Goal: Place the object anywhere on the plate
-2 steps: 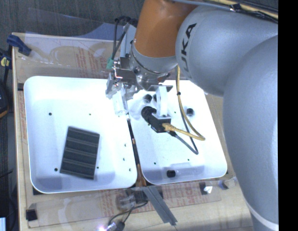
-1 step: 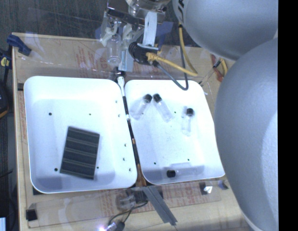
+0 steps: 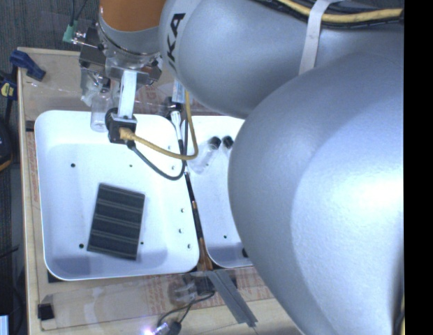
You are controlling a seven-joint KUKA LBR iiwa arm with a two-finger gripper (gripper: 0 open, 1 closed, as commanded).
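Note:
A dark grey ribbed rectangular plate (image 3: 117,221) lies flat in the left white bin (image 3: 56,187), toward its front. My gripper (image 3: 99,114) hangs over the back rim of that bin, near its far left corner, well behind the plate. I make out nothing held in it; its tip is pale and partly lost against the white rim. A tan and black cable (image 3: 157,155) loops from the wrist down over the bin's back right part.
The grey arm covers most of the right bin (image 3: 216,215), of which a narrow left strip shows. A blue clamp (image 3: 24,63) sits at the bench's far left corner. A metal bracket and wires (image 3: 202,292) lie in front of the bins.

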